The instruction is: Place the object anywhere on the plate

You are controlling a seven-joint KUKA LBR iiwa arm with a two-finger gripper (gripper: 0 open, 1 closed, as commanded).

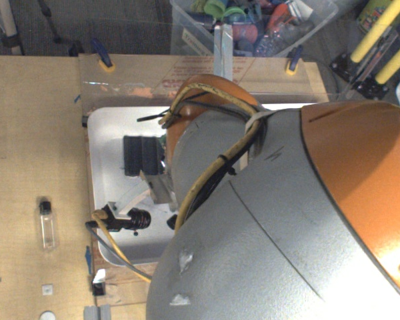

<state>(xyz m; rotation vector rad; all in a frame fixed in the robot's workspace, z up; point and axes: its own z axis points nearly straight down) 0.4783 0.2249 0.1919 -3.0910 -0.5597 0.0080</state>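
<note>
My grey arm, with its orange band, reaches in from the right and covers most of the bench. My gripper (141,156) shows as a dark block low over the left white bin (104,129), near the bin's middle. The arm hides the bin's right part and everything further right. The bare strip of bin floor along the left wall has no loose object on it that I can make out.
A small clear vial (47,224) lies on the wooden bench left of the bin. At the back stands a clear plastic box (253,12) full of colourful toys. Blue clamps (105,60) hold the board behind the bin.
</note>
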